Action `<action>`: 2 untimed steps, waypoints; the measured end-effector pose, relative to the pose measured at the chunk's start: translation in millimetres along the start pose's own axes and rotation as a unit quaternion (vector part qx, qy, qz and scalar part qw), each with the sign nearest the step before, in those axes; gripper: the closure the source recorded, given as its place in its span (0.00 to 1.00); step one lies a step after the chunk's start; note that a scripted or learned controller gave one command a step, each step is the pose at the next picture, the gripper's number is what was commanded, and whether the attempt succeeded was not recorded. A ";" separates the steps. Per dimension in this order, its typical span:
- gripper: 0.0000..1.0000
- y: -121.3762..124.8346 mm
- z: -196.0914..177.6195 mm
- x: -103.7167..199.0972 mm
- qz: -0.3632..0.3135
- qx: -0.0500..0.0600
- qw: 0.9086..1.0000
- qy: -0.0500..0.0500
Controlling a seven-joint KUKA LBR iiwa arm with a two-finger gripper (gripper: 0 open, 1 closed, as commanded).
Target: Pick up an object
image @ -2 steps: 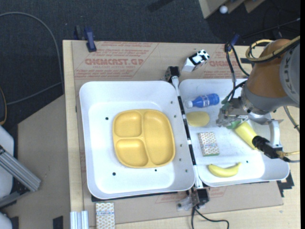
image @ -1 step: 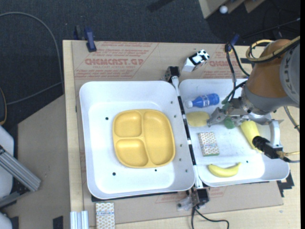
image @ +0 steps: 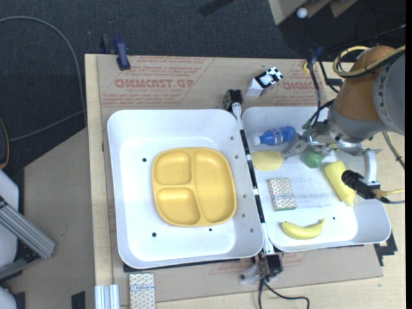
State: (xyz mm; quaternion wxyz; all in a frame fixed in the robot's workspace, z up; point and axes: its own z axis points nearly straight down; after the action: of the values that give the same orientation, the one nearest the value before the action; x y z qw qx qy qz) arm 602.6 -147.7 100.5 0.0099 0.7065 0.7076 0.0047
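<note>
Green round object [image: 313, 158] is seen in the right white bin [image: 367, 227], touching the gripper [image: 311, 145] just above it; how wide the pincer is open cannot be told

The arm [image: 386, 95] is a thick, rounded grey tube with a broad orange band [image: 357, 92] wrapped above its wrist. A yellow cable [image: 346, 56] loops over the top of the orange section beside darker cabling. Below the band sits a silvery metal wrist flange [image: 351, 141] with small dark fittings
</note>
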 end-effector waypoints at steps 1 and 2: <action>0.00 40.4 5.3 -24.4 -0.004 0.003 1.000 0.008; 0.00 13.5 15.6 -16.8 0.000 0.009 1.000 0.004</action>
State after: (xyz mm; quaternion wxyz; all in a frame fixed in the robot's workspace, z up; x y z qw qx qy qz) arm 616.4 -164.7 85.3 0.0006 0.7064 0.7078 0.0005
